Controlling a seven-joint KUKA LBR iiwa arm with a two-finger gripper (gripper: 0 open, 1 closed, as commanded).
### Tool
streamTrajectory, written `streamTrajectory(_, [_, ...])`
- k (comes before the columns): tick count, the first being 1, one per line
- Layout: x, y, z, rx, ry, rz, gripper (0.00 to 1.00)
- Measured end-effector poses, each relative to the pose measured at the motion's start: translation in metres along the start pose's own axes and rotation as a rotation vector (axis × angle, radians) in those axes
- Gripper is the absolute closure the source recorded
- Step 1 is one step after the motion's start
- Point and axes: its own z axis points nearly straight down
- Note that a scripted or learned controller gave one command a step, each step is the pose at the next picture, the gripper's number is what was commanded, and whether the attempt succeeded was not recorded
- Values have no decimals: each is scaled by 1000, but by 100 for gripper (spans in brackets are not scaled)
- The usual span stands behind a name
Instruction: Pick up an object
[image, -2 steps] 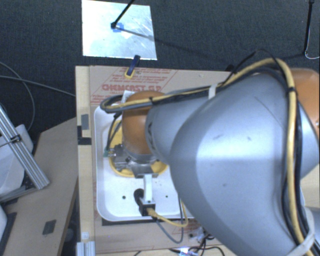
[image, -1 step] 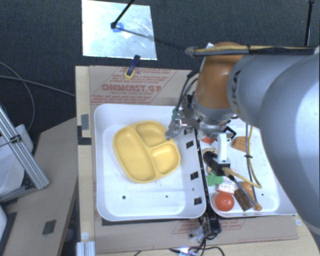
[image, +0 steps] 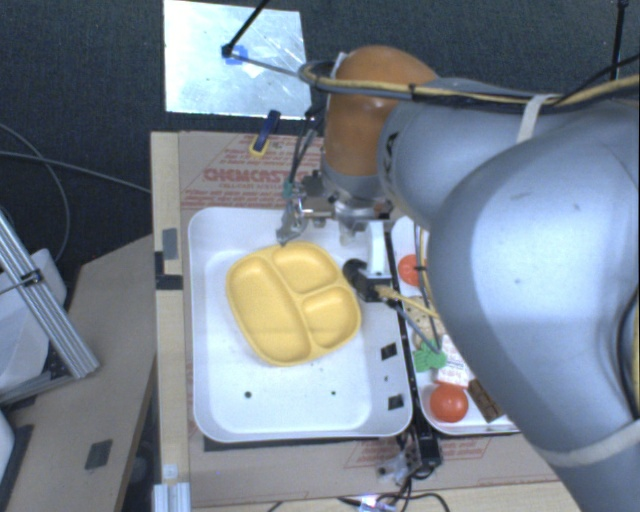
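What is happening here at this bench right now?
The grey arm reaches in from the right. Its tool is low over the far edge of the left bin, close to the yellow plate. The plate lies flat in that bin, not lifted. The right bin, mostly hidden by the arm, holds small things such as a red ball.

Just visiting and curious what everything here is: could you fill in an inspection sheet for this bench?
Surface: left white bin and right white bin on printed cardboard.
Job's things: yellow divided plate in the left bin; near red ball and far red ball in the right bin.
Clutter: green piece, right bin.
Grippers: gripper above the left bin's far edge, by the plate.
Cables: yellow cable over the arm.
Surroundings: aluminium frame at left.
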Motion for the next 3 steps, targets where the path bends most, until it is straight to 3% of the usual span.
streamTrajectory(1, [38, 10, 59, -6, 3, 6, 0])
streamTrajectory(2, [96, 0, 74, 6, -3, -1, 0])
streamTrajectory(3, [91, 2, 63, 7, -5, 4, 100])
